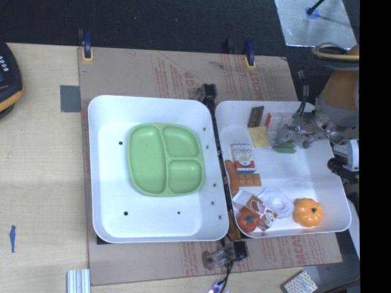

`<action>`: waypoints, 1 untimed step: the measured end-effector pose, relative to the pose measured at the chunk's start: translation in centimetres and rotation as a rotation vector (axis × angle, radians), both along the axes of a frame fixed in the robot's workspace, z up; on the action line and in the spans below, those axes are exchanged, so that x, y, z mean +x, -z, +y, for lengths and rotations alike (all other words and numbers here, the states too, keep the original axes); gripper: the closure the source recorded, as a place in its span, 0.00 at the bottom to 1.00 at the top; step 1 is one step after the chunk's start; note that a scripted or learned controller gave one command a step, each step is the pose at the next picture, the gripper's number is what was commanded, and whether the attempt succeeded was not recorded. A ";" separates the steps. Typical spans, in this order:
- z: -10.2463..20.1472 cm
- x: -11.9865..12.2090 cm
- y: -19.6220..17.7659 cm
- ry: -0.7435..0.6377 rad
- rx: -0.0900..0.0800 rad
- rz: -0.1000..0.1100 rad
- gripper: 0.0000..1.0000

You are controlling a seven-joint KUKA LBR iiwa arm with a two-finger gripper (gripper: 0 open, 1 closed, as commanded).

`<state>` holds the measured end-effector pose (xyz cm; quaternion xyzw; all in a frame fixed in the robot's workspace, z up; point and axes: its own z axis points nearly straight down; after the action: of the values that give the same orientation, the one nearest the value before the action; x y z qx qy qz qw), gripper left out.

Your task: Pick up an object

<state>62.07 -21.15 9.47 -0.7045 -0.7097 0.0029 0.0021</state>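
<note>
A pale wood tabletop (43, 182) carries two glossy white bins. The end effector (297, 129) hangs over the right bin's (333, 188) far corner, above a small green piece (285, 148); whether it is open or closed I cannot tell. Crowded flat packets nearby could cause a slipping or double grasp. The round orange pumpkin (307, 212) may roll.

Two white bins (153, 227) (330, 224); one green plate (165, 159); one orange pumpkin (307, 212); one tomato (247, 220); one small carton (242, 154); one sausage (231, 176); one brown bar (255, 116); one yellow piece (259, 137); two blue clamps (87, 43) (249, 52)
</note>
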 end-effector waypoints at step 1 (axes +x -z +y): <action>-0.1 0.1 -1.8 -0.002 -0.002 -0.007 1.00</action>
<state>62.20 -21.23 11.30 -0.7036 -0.7106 0.0013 -0.0010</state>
